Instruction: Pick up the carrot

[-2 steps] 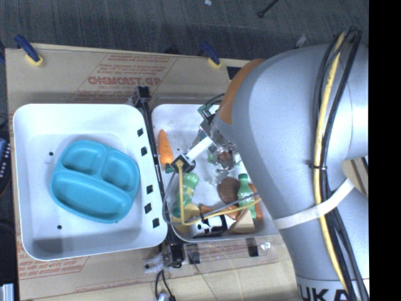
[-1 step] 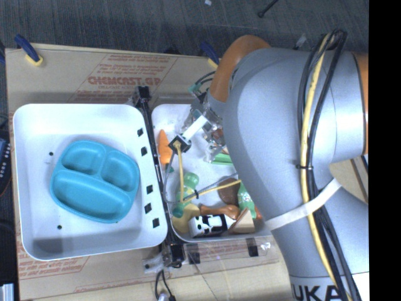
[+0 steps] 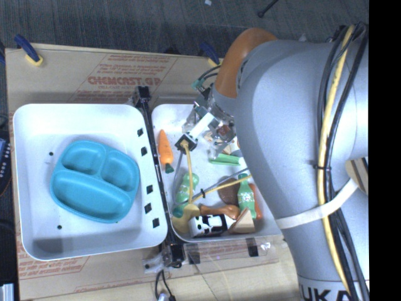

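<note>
Gripper (image 3: 212, 125) hangs over the upper half of the bin on the view's right (image 3: 172, 114), wrist pointing down into it; whether the jaws stand wide or narrow cannot be told from this slant, and nothing can be seen held in them. Carrot (image 3: 165, 148) lies toward the view's left of the jaws and a little lower in the picture, near but apart, on the floor of that same bin, just beside the wall next to the divide between the 2 bins; its long axis runs roughly up-and-down in the view, almost parallel to that wall, with a darker tip at the lower end. By my judgement the move turns on a short shift leftward and a wrist turn so the jaws close across the carrot's width; the wall beside it leaves little room on that side.

Counts: 1 arm (image 3: 282, 137); 1 carrot; 2 bins; 1 blue tray (image 3: 94, 180) with 3 hollows in the left-hand bin (image 3: 37, 137); 1 green stick (image 3: 224, 160); 1 black-and-white toy (image 3: 210, 225) in a heap too tangled to count.
</note>
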Robot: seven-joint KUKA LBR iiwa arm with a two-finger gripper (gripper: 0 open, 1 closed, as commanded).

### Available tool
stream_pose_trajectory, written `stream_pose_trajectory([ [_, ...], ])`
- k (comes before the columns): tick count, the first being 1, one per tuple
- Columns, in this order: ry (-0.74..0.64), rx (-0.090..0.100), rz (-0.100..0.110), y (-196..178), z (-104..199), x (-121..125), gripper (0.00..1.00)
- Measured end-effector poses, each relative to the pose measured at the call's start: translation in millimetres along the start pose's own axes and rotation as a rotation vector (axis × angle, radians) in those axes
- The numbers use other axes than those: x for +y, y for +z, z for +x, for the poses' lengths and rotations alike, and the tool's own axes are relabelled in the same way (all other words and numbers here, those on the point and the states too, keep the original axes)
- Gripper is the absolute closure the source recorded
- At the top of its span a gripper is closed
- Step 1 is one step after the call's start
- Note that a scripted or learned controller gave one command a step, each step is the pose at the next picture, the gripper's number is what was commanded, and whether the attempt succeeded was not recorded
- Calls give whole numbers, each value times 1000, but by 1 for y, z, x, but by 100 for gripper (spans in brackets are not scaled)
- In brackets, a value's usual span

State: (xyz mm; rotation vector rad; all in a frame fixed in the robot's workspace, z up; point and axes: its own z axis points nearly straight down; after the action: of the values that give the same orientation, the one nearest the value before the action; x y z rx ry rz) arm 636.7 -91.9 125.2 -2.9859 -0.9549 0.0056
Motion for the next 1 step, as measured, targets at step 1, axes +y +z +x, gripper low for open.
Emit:
stream_pose_trajectory([
  [1, 155, -7, 5, -6, -30, -20, 0],
])
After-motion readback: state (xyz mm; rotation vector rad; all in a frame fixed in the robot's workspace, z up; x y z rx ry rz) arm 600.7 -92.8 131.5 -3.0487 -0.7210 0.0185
